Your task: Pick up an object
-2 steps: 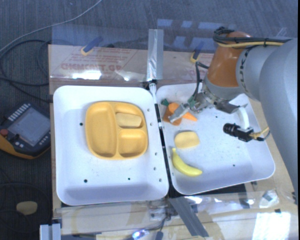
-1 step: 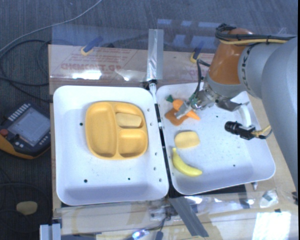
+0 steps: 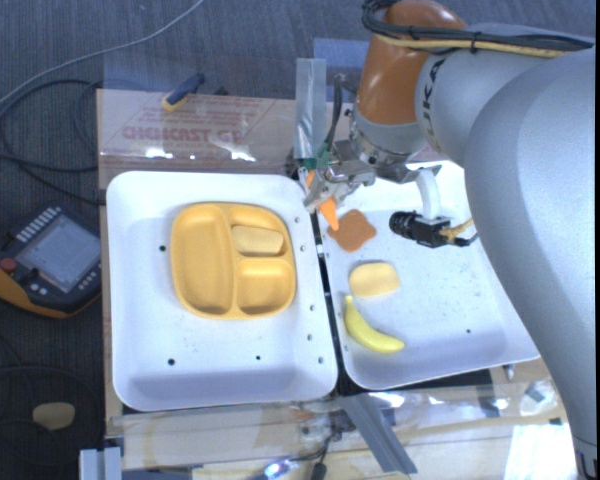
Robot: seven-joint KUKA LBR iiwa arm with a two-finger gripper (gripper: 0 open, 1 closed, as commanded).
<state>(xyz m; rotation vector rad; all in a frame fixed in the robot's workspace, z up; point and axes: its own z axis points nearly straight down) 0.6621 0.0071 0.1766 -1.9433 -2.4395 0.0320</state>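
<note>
Gripper [image 3: 325, 190] just above orange piece [image 3: 329, 214], nr brown cookie [image 3: 354, 230].

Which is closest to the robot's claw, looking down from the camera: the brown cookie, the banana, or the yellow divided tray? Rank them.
From the gripper:
1. Brown cookie, just below it, top of the right bin.
2. Yellow divided tray, in the left bin.
3. Banana, low in the right bin.
</note>
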